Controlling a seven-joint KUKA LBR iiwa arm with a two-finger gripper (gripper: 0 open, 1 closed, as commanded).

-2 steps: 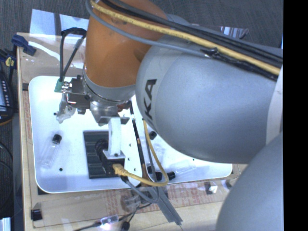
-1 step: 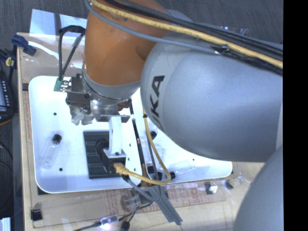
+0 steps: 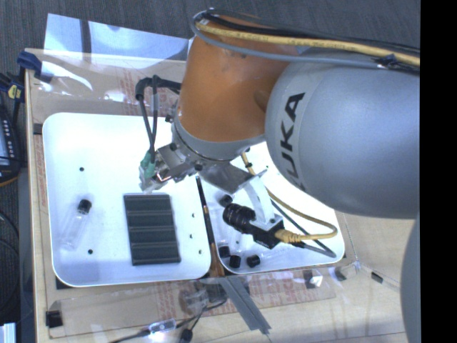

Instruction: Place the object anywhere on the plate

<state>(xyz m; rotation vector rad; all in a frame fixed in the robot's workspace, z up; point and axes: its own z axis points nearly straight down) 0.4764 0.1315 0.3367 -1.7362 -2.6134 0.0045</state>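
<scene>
On the table (image 3: 107,295), the left white bin (image 3: 100,141) fills the left half of the frame. Near its left wall lies a small clear vial (image 3: 73,221) with a black cap, tilted, resting on the bin floor and well apart from everything else. To its right, in the lower middle of the same bin, a dark ribbed plate (image 3: 151,229) lies flat, with nothing on it.

Just above the plate's upper edge, the gripper (image 3: 151,171) hangs over the bin floor. Whether it is open or closed cannot be told from this angle, and nothing can be seen held in it.

The arm (image 3: 235,84), orange and then grey, covers the upper right of the frame and most of the right bin (image 3: 307,252). In that bin's lower left corner sit a few small black pieces (image 3: 239,259), close together.
</scene>
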